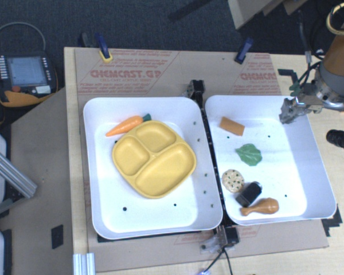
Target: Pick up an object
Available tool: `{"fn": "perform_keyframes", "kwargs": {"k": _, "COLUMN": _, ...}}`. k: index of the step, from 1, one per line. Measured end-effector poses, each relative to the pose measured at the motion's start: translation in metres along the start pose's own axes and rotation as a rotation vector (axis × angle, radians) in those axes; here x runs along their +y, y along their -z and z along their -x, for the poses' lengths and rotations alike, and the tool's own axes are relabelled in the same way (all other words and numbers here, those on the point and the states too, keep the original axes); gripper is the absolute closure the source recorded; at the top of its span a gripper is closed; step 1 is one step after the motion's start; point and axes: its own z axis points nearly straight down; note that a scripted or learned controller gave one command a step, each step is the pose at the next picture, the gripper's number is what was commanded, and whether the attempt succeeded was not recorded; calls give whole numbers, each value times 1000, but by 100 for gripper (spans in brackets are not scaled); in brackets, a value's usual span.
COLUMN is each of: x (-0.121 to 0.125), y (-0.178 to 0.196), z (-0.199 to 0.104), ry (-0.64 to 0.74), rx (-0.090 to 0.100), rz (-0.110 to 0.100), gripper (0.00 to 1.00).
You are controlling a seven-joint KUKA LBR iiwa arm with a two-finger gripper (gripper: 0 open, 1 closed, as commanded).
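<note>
We find the surface [160, 67] bearing two white bins side by side. The left bin [103, 153] holds a yellow divided plate [155, 158] with a toy carrot [123, 125] against its far edge. The right bin [298, 153] holds the loose candidates for picking, spread well apart, which we judge favours a clean single grasp: an orange block [232, 126], a green leaf [249, 154], a cookie [233, 180], a black item [249, 193] and a drumstick [261, 207]. The arm reaches in from the right, wrist over the right bin's far right edge. The end effector [289, 111] carries nothing; we cannot tell its opening.
</note>
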Motion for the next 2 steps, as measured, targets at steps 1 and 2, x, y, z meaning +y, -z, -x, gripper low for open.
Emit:
{"fn": "perform_keyframes", "kwargs": {"k": 1, "x": 2, "y": 53, "z": 0, "ry": 1, "rx": 0, "rz": 1, "gripper": 100}}
{"fn": "perform_keyframes", "kwargs": {"k": 2, "x": -11, "y": 45, "z": -41, "ry": 4, "rx": 5, "rz": -9, "gripper": 100}}
